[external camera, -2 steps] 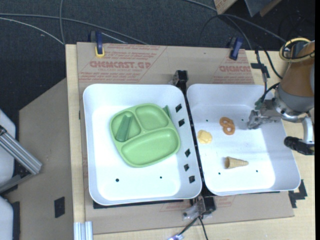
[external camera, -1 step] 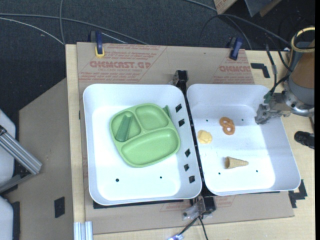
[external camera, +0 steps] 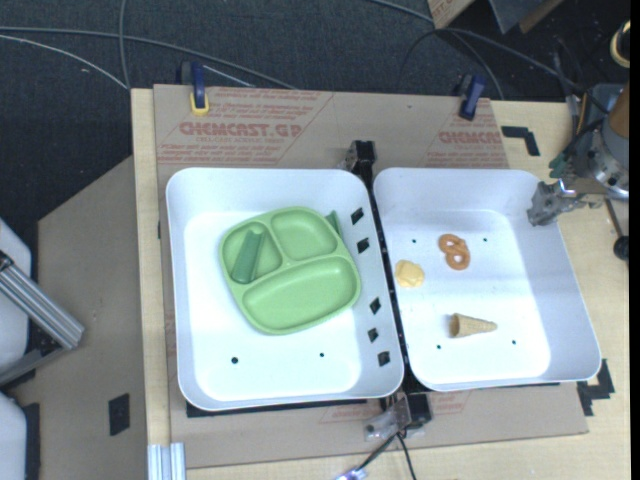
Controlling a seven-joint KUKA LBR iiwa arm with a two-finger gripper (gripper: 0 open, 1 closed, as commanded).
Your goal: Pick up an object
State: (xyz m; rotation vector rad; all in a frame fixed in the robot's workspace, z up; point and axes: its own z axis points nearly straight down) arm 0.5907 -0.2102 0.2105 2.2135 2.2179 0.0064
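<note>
The right white bin (external camera: 560,298) holds three small things. An orange pretzel (external camera: 454,251) lies near its middle, a pale yellow lump (external camera: 408,274) sits to the pretzel's left, and a tan ice-cream cone (external camera: 470,325) lies on its side nearer the front. My gripper (external camera: 546,206) hangs over the bin's far right corner, well away from all three. The grey arm (external camera: 605,143) comes in from the right edge behind it.
The left white bin (external camera: 195,298) carries a green divided plate (external camera: 300,293) with a darker green stick (external camera: 247,255) in its left compartment. Black clips run along the seam between the bins. Blue clamps (external camera: 199,81) hold the board's back edge.
</note>
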